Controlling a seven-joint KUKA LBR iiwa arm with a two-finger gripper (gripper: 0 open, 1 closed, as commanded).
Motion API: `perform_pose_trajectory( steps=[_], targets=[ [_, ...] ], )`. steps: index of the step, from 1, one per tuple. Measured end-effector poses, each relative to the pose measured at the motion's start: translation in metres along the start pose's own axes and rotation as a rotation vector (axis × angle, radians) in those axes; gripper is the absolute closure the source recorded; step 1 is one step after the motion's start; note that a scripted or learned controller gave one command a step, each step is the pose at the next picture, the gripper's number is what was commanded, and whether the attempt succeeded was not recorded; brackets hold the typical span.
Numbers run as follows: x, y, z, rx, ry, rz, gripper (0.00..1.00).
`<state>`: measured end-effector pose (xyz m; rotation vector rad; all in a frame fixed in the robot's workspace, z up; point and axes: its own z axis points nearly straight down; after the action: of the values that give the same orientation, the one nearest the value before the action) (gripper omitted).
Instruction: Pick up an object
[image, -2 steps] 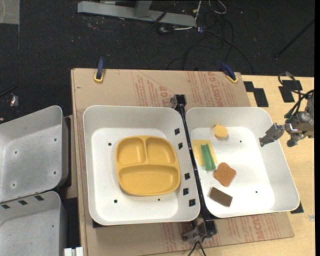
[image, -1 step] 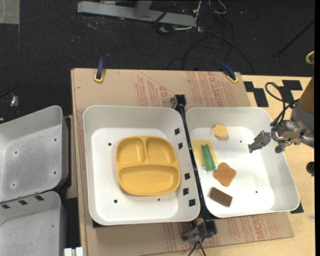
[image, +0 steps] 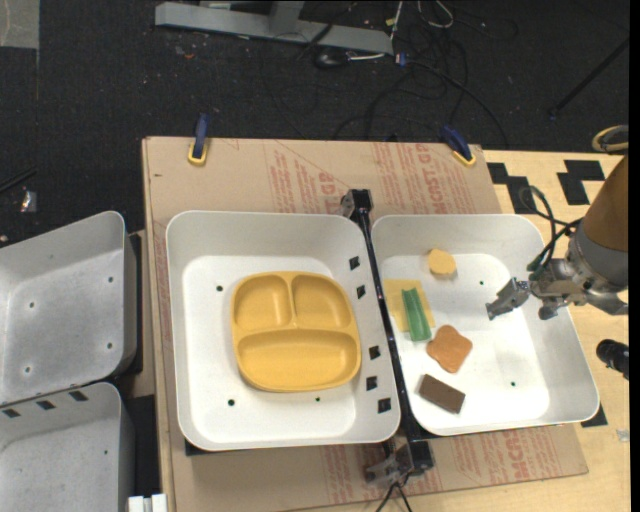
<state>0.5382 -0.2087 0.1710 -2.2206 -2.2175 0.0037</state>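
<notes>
Floor: dark carpet all round the bench, with cables and a grey metal bar (image: 270, 25) lying at the far side.
Bench top: a brown cardboard sheet (image: 270, 170) with red printing, pinned at its far edge by two clamps (image: 199, 142) with yellow tips.
Spare panels: two white perforated sheets (image: 60, 300) sit off to the left of the bench.
Left bin (image: 190, 330): shallow and white, holding a yellow divided plate (image: 296, 331) with three compartments, roughly in its middle.
Right bin (image: 560, 380): the same kind, butted against the left bin along a black divider strip (image: 378, 300).
Objects in the right bin: a small yellow-orange round piece (image: 442, 263) towards the far side; a green bar (image: 416, 312) lying on a pale yellow pad (image: 399, 308) just beside the divider; an orange toast-shaped piece (image: 450, 348) nearer the middle; a dark brown block (image: 441, 393) at the near side.
Arm: the grey wrist with its orange band (image: 612, 215) comes in from the right, over the right bin's right wall.
Gripper (image: 508, 299): it hangs above the bin floor's right half, pointing leftwards. Its fingers look parted, I think, though they are small and dark from here; nothing sits between them.
Nearest object to the fingers: the orange toast-shaped piece, lying down and to the left, apart from them. The round piece is farther up and left; none of the objects touches the gripper.
</notes>
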Motion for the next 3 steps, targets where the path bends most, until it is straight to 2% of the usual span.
perform_pose_trajectory(
  steps=[1, 2, 3],
  targets=[
    [-0.005, -0.002, 0.063, 0.001, 0.001, 0.0, 0.0],
    [-0.005, 0.0, 0.049, -0.005, -0.001, 0.0, 1.0],
    [-0.006, 0.001, 0.006, -0.009, -0.003, -0.003, 1.0]
  ],
)
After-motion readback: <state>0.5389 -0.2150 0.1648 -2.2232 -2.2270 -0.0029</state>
